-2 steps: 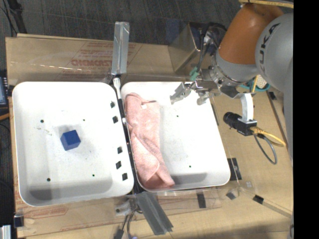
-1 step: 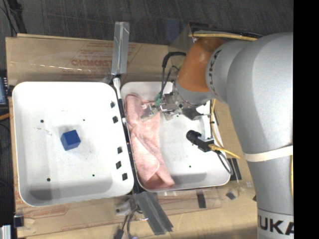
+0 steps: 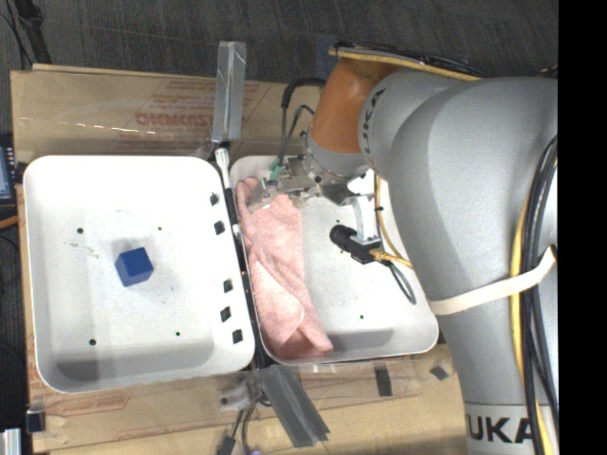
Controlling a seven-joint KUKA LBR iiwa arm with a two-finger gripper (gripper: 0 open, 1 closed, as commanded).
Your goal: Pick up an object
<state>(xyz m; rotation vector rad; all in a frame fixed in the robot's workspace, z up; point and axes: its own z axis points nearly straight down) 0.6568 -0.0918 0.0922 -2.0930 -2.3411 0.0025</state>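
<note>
The big grey arm (image 3: 474,207) reaches in from the right and bends down over the right bin (image 3: 379,335). Its pincer (image 3: 285,180) sits low at the top left corner of that bin, right at the upper end of a pink cloth (image 3: 280,273). The cloth lies long and crumpled along the left wall of the bin, from the top corner down to the near edge. I think the arm goes for the cloth because it is the big soft thing in that bin. The tip looks like it touches the cloth, but the wrist is in the way, so I cannot tell how wide the pincer is or if it has any cloth in it. A small blue cube (image 3: 134,265) sits alone in the left bin (image 3: 57,188), well apart from the arm. Both bins rest side by side on the brown surface (image 3: 95,112).
</note>
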